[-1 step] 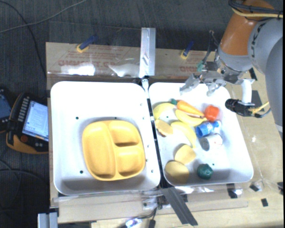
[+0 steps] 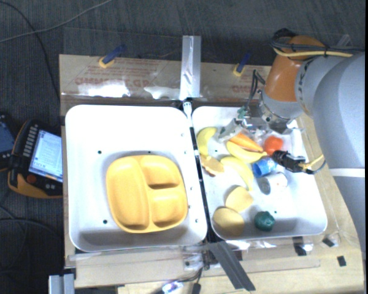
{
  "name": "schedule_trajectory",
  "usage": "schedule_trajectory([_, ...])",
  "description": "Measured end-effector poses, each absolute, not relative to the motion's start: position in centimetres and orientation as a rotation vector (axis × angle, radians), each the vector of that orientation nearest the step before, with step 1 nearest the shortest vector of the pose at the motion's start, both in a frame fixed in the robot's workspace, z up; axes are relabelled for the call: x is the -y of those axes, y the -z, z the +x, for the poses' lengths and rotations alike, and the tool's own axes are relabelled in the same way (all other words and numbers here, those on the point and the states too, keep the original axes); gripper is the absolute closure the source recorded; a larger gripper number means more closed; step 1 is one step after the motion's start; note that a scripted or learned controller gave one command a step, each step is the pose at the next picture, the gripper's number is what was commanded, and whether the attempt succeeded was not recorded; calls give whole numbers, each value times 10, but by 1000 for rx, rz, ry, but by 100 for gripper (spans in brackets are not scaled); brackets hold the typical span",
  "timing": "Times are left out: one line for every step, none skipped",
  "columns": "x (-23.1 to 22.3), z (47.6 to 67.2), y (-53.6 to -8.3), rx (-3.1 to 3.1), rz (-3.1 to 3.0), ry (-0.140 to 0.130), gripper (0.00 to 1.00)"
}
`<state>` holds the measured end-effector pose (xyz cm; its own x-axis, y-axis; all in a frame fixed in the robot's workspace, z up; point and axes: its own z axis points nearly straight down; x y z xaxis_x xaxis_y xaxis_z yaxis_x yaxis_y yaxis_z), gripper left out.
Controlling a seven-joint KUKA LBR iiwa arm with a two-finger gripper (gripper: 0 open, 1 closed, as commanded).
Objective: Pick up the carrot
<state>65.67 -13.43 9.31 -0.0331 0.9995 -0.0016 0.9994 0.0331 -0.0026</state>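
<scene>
So the big grey arm (image 2: 337, 112) with its orange band comes in from the right and hangs over the back of the right bin (image 2: 294, 225), with the gripper (image 2: 253, 120) sitting right above the pile of food. Can't tell if the fingers are wide or narrow, they're lost in the clutter from this angle. The left bin (image 2: 86, 164) is smooth white plastic and just has a yellow divided plate (image 2: 147, 192) in it, rounded corners, matte look. The carrot (image 2: 245, 144) is the tapered orange piece lying near the back of the right bin, just below the gripper, touching a banana (image 2: 205, 139) side and a round orange-red thing (image 2: 273, 144). Everything there looks like slick toy plastic, so my worry is the fingers close on the wrong piece or the carrot squirts out sideways because it's wedged among neighbours. There's also a blue cup-like thing (image 2: 264, 166), a tan lump (image 2: 228, 220) and a small dark green ball (image 2: 264, 220) up front.
</scene>
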Motion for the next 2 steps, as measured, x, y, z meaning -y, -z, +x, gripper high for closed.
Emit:
schedule_trajectory([134,657,-101,2258,-2180,-8,100])
schedule_trajectory([70,668,-182,1975,-2440,-7,100])
